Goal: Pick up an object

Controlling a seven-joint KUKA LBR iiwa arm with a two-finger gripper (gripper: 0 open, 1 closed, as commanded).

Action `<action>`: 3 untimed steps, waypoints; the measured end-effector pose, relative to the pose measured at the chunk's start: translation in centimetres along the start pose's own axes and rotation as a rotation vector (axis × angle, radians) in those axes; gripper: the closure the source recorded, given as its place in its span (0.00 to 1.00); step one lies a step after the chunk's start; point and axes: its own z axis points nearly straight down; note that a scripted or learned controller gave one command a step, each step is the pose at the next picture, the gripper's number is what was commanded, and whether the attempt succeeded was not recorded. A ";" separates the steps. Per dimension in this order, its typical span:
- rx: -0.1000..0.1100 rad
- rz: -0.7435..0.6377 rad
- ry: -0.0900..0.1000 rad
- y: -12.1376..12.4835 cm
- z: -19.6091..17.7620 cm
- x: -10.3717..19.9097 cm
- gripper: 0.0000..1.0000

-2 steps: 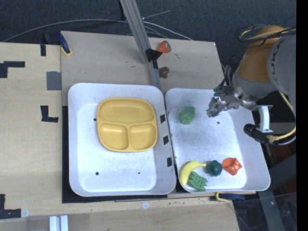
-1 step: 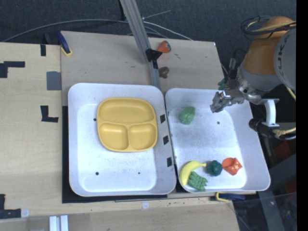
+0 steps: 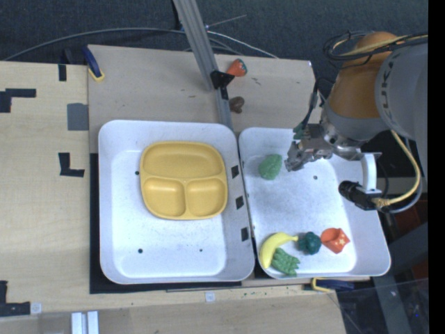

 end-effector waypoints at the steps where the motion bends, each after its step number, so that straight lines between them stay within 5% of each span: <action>1: 0.000 -0.001 0.001 -0.6 0.3 5.1 1.00; 3: 0.001 -0.002 0.000 -3.3 -0.9 15.5 1.00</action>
